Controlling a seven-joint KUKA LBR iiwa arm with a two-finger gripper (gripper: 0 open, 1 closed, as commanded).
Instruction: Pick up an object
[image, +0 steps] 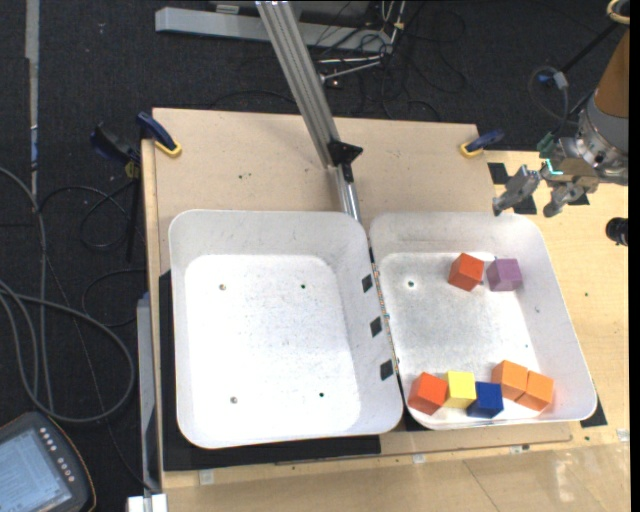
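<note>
My gripper (534, 195) hangs open above the far right corner of the right bin (470, 230), with nothing between its fingers. Below and to its left, inside that bin, an orange block (465, 271) sits next to a purple block (504, 274). Along the bin's near edge lie an orange-red block (429, 392), a yellow block (461, 387), a blue block (487, 399) and two orange blocks (524, 383) close together.
The left bin (190, 250) sits beside the right one, joined by black clips (376, 325). A slanted metal pole (305, 85) crosses the far side of the bench. Blue and yellow clamps (158, 135) hold the bench's far corners.
</note>
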